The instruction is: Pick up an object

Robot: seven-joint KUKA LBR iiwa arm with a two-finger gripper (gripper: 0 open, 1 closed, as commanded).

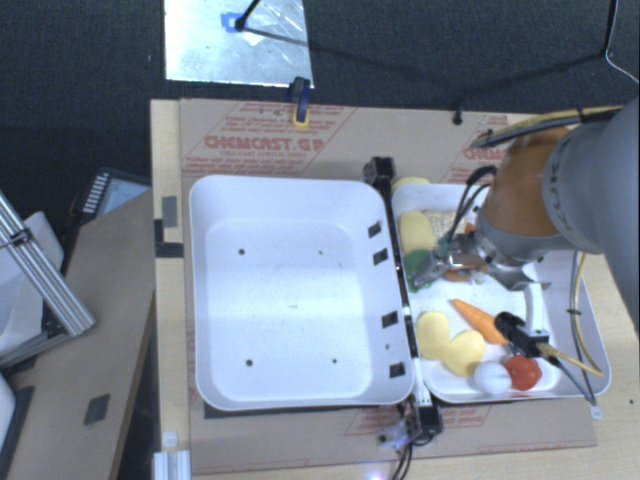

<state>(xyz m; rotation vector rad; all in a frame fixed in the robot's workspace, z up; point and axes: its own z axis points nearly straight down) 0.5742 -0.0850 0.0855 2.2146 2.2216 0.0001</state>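
My gripper is low in the right bin, at its left side, with the grey arm reaching in from the right. Its tip sits over a green thing, just below a pale yellow piece. An orange carrot lies below the gripper. Two yellow lumps, a white egg shape and a red tomato shape crowd the bin's near edge. Nothing is visibly held.
The left bin lies beside the right one, and black clips run along their shared wall. Another yellow piece rests at the right bin's far corner. Both bins stand on cardboard.
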